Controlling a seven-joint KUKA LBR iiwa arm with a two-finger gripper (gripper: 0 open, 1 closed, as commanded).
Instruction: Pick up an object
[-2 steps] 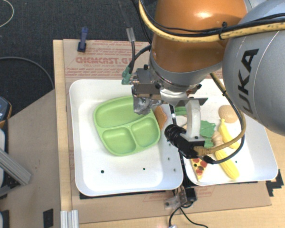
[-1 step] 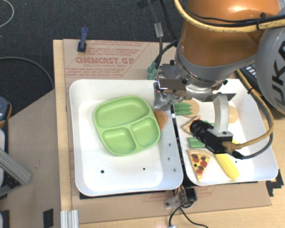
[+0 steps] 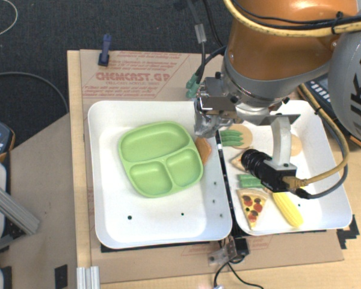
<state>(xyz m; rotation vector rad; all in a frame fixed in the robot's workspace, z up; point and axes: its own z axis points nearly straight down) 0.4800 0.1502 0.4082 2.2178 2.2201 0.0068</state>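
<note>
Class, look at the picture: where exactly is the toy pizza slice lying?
The triangular toy pizza slice lies near the front edge of the right white bin, just left of the yellow toy corn cob.

A light green, three-compartment plastic plate (image 3: 161, 158) is lying in the left shallow white bin (image 3: 108, 179). The grey arm with its orange band (image 3: 283, 35) is leaning over the divide between the bins. In the right white bin (image 3: 328, 161), a toy pizza slice (image 3: 253, 207) is sitting just beside a yellow toy corn cob (image 3: 287, 208), with green toy pieces (image 3: 231, 138) nearby.
</note>
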